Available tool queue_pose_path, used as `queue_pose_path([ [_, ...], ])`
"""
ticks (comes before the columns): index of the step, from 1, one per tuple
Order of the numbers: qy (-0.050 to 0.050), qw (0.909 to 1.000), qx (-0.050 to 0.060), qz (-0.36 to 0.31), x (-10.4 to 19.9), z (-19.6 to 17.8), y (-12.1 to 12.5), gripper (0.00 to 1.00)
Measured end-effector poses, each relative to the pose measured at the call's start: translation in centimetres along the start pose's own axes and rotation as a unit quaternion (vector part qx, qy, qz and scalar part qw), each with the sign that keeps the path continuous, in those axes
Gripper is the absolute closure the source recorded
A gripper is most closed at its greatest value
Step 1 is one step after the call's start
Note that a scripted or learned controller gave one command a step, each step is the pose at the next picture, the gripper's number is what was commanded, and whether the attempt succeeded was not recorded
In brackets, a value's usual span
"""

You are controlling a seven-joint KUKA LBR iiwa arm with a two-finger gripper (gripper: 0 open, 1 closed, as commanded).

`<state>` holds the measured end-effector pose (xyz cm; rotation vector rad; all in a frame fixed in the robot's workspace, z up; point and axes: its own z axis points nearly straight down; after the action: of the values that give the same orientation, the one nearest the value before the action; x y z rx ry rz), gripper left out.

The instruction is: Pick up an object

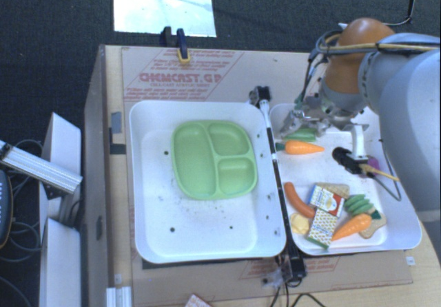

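Two white bins sit side by side on the tabletop: the left bin holds one green divided plate, the right bin a heap of toy food — two carrots, one sausage, two small cartons. The gripper hangs at the right bin's upper left corner; whether it is released or clenched I cannot tell. The upper carrot lies just below it, the lower carrot well apart toward the lower right.

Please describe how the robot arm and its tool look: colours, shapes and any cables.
The arm is thick, rounded and light grey, with a glossy orange band above the wrist. Thin cables run beside the wrist, and a yellowish line crosses the arm's top. The tool is a small metallic grey assembly, too blurred to show its parts.
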<state>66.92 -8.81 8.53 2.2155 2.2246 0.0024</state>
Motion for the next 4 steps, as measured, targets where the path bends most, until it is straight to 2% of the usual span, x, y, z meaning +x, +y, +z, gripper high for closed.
queue_pose_path([
  [1,-0.002,1.0000,0.001,-0.001,-0.3,-1.2,0.0,1.00],
  [2,-0.002,1.0000,0.001,-0.001,-0.3,-1.2,0.0,0.00],
  [3,0.000,1.0000,0.000,0.000,0.4,0.0,0.0,0.00],
  [4,-0.003,1.0000,0.004,-0.001,0.0,-1.3,-0.1,1.00],
])
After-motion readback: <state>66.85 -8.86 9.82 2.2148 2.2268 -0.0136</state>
